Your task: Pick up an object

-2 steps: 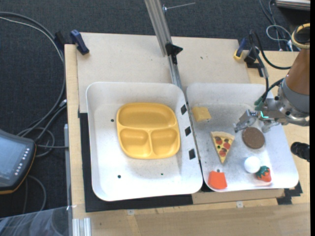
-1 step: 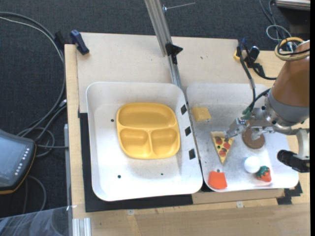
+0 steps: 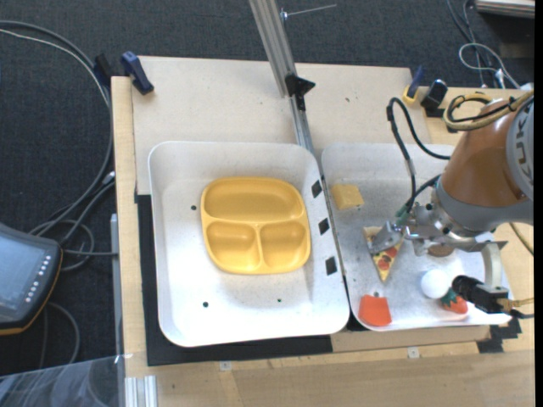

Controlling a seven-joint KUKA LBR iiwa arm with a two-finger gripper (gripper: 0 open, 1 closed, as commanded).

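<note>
I see my pincer (image 3: 392, 237) low in the right bin (image 3: 373, 164), by the pizza slice (image 3: 383, 261); I cannot tell its grip; nothing looks lifted yet.

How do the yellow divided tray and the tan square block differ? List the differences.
The yellow divided tray lies in the left bin; the tan square block lies in the right bin. The tray is far larger than the block. The tray has three compartments and rounded corners; the block is a plain flat square. The tray is bright yellow, the block a duller tan. Both lie flat on white bin floors, apart from other things.
</note>
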